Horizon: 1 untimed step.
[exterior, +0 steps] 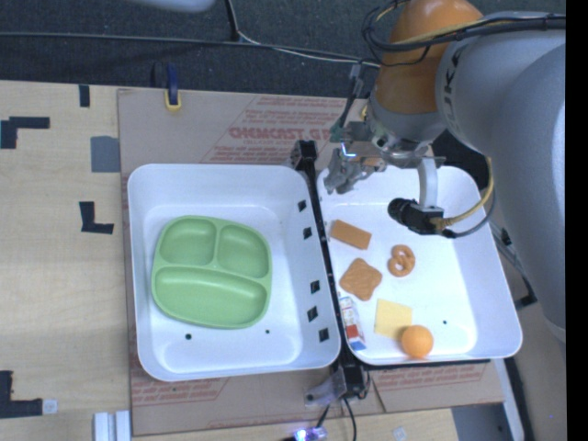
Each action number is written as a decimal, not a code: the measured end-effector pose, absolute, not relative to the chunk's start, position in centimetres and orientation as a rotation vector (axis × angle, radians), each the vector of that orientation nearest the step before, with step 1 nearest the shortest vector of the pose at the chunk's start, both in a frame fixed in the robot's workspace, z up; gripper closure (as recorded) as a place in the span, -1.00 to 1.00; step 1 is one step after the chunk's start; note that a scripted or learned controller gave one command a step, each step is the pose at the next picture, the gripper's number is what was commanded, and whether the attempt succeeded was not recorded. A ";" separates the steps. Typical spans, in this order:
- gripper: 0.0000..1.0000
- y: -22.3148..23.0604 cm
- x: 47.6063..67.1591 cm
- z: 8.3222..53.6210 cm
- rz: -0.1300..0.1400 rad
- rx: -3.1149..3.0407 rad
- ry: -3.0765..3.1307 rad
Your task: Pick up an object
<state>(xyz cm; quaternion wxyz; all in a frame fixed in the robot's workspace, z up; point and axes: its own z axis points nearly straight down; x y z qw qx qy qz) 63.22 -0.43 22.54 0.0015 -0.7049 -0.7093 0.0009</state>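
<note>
Pincer (342, 175) hangs at far-left corner of right bin (459, 338); can't tell its state. Nearest target: brown cracker (350, 235), just nearer. To do it well: drop straight, straddle short sides, avoid bin wall. Count: 2 brown crackers (2nd (361, 278)), 1 pretzel (401, 261), 1 cheese slice (392, 317), 1 orange (417, 341), 1 tube (351, 322). Left bin (147, 191): 1 green tray (211, 272).

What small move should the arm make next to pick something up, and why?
Probably move the gripper toward the near side and down over the brown cracker: it hangs at the right bin's far-left corner, and that cracker lies nearest.
</note>
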 end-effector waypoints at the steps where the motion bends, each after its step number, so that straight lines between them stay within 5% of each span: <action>1: 1.00 5.1 63.1 21.4 0.004 -2.213 -2.226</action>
